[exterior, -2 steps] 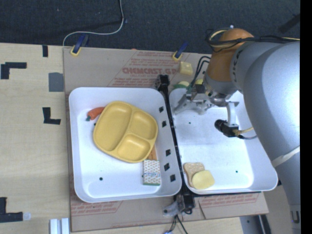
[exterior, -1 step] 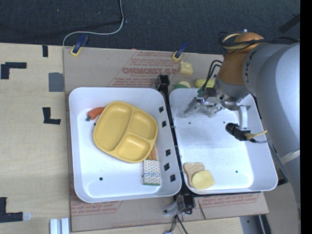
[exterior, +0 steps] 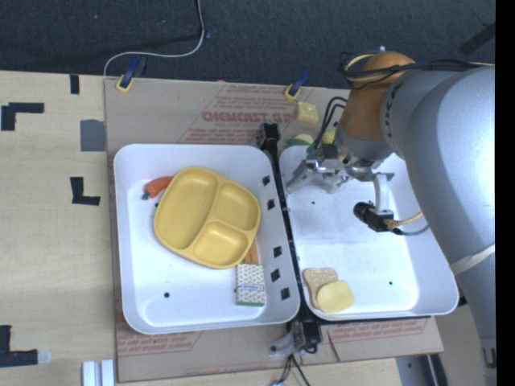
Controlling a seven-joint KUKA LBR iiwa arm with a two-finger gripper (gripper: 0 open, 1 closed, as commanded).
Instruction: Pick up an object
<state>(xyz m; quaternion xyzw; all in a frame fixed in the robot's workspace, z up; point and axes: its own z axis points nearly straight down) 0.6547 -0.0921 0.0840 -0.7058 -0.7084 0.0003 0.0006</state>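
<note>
The tool (exterior: 326, 170) hangs low over the far left corner of the right bin (exterior: 402, 240), just beside the divider between the two bins; it is a cluster of pale metal parts under the orange band (exterior: 366, 107), and whether it stands wide or narrow cannot be told from this slant. Nothing shows between its parts. A small yellow block (exterior: 306, 112) and a greenish piece (exterior: 299, 141) lie just beyond it at the bin's far rim. A black cable fitting (exterior: 372, 214) hangs off the wrist over the bin floor.

Toward the near left corner of the right bin lie a tan, bread-like slice (exterior: 319, 277) and a round pale-yellow piece (exterior: 335, 297), touching each other, well apart from the tool.

In the left bin (exterior: 133, 240) a yellow divided plate (exterior: 208, 215), smooth plastic with three compartments, lies tilted across the middle. An orange carrot-like piece (exterior: 158, 186) pokes out from under its far left edge, and a small printed carton (exterior: 250, 285) lies near its near right edge.

Both bins are smooth, shallow and white, resting on brown printed cardboard (exterior: 233, 115) held by blue clamps (exterior: 129, 75). The bench (exterior: 48, 240) is pale wood with dark tape marks; dark carpet (exterior: 265, 14) with a white cable (exterior: 189, 51) lies beyond.
</note>
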